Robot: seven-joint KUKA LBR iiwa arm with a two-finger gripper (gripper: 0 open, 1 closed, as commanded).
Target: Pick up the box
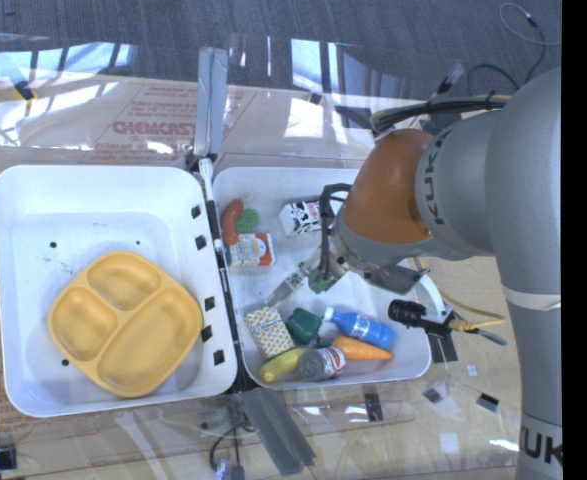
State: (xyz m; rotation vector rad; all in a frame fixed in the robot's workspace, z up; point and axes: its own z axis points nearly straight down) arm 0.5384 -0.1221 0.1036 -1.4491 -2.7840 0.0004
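The right bin (273,180) holds two small boxes. A red and white box (251,251) lies near its left wall, and a tan patterned box (269,330) lies lower down by the front. A cow-print carton (301,218) stands near the back. My gripper (301,282) hangs over the middle of this bin, between the red and white box and the blue bottle (361,326). It sits just above the tan box, apart from both boxes. The orange wrist covers the bin's right part.
Around the tan box crowd a dark green item (303,325), a yellow fruit (279,366), a grey can (319,365) and an orange carrot (365,349). A red and green vegetable (235,220) lies by the divider. The left bin (13,198) holds a yellow divided plate (123,320).
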